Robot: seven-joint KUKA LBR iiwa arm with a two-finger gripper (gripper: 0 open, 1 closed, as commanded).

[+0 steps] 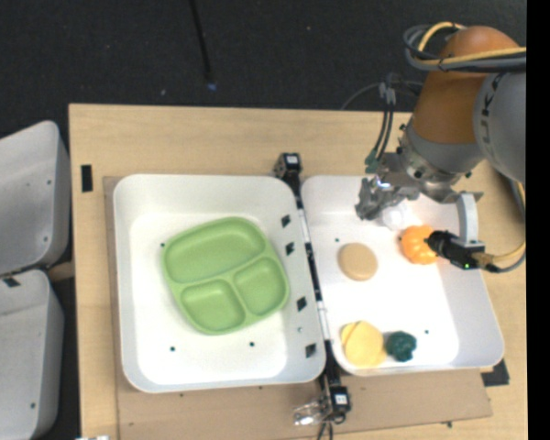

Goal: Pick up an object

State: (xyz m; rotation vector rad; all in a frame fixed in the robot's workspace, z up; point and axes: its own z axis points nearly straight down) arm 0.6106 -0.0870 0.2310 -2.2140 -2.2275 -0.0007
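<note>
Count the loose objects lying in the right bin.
4: a tan disc mid-bin, an orange piece right of it, a yellow piece and dark green piece near the front edge.

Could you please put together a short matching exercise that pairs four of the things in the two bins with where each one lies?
Things:
1. green divided plate
2. tan round piece
3. orange piece
4. dark green piece

Places:
A. near the front edge of the right bin, beside the yellow piece
B. middle of the right bin
C. left bin
D. right side of the right bin, below the hand

Pairs: 1-C, 2-B, 3-D, 4-A
</note>
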